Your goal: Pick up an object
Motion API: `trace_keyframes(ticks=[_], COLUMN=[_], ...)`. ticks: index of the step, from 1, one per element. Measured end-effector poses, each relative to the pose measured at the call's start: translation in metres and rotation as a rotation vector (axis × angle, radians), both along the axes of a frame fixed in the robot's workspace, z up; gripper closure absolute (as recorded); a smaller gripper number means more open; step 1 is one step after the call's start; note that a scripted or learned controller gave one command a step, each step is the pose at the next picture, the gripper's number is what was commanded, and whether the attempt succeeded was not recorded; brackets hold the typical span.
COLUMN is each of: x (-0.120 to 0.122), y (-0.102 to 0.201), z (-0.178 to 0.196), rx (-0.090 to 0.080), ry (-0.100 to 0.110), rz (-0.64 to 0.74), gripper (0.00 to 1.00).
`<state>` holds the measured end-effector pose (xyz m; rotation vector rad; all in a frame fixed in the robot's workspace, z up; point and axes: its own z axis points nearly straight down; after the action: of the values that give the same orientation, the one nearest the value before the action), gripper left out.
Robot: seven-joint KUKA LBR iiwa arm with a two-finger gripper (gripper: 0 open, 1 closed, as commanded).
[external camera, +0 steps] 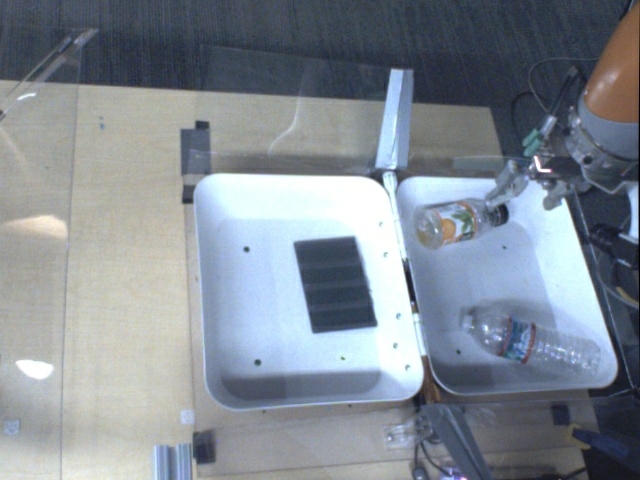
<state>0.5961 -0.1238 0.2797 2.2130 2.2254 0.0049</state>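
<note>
The arm (612, 88) comes in from the top right corner, orange band visible up there w/ the grey wrist below it, slanting down and left toward the right bin (560, 268). The gripper (503, 203) hangs over the far edge of that bin, right at the cap end of the small bottle w/ the orange label (452, 223). One finger (508, 180) shows as a thin grey bar pointing down at the bottle's neck. Honestly can't tell if the claw is open or clamped, it's too small and blurry at the tip, and I can't say the bottle is actually between the fingers either.

Counts, all relative to the right bin:
- 2 bottles inside it. The orange-label one lies on its side in the far left part, cap toward the gripper. The clear crushed bottle (530, 340) lies on its side in the near part, well apart from the first, blue/red label around its middle.
- 1 dark ribbed rectangular block (334, 283) in the left bin (230, 298), which sits just beside the right bin, edges touching. Block is roughly mid-bin, lying flat.
- 2 bins total, both white and shallow.
- 1 metal bar (394, 118) standing up just behind the seam between the bins.
</note>
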Motion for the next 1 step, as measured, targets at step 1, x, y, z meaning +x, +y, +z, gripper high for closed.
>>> trace_keyframes(ticks=[1], x=[0.0410], y=[0.0111], z=[-0.1573], rx=[-0.001], ry=[-0.004], rz=[0.129], gripper=[0.00])
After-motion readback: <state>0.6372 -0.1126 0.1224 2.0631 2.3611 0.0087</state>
